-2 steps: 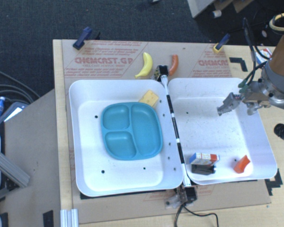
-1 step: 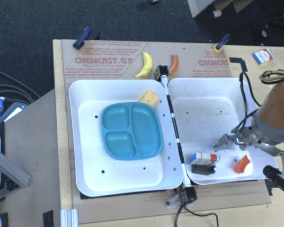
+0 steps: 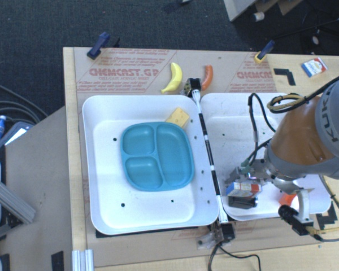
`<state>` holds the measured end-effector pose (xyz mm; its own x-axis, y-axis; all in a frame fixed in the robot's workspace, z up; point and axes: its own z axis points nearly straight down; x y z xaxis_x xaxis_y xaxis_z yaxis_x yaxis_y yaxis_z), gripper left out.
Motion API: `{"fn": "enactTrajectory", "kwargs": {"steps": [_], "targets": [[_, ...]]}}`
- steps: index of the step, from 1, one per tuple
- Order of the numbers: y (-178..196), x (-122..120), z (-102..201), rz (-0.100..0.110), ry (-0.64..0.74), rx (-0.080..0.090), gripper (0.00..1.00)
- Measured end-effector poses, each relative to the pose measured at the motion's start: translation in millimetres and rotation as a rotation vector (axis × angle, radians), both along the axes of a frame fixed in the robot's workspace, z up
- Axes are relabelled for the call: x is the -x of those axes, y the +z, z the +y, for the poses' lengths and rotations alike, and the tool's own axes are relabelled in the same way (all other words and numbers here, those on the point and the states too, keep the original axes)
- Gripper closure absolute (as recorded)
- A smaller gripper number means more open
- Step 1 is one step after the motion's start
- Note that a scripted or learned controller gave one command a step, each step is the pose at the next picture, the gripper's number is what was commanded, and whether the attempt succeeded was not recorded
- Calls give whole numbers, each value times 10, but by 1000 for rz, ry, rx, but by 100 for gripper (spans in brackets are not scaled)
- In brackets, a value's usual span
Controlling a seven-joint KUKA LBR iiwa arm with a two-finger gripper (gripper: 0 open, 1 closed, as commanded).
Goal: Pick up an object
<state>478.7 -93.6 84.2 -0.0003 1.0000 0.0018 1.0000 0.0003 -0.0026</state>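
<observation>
We saw the arm point(image 3: 305, 134) reaching from 3 o'clock, end effector point(image 3: 244, 189) low in the right bin point(image 3: 231, 117); its grip state was unreadable.

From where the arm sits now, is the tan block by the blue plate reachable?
Probably yes. The tan block lies in the open at the far edge of the blue plate in the left bin, with nothing over it. The tool is low in the right bin, so it must lift over the divider.

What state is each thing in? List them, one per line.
Blue divided plate: flat in the left bin, right side up.
Yellow block: tilted against the plate's far edge.
Banana: lying on the bench, outside the bins.
Gripper: low in the right bin.
</observation>
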Motion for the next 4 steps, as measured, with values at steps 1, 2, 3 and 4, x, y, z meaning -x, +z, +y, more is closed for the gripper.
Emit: {"fn": "enactTrajectory", "kwargs": {"steps": [1, 2, 3, 4], "targets": [[97, -1, -4, -1, -1, 1, 100], [1008, -742, 410, -3, 1, 1, 100], [1004, -738, 407, -2, 0, 2, 0], [1054, -1405, -306, -4, -1, 3, 0]]}}
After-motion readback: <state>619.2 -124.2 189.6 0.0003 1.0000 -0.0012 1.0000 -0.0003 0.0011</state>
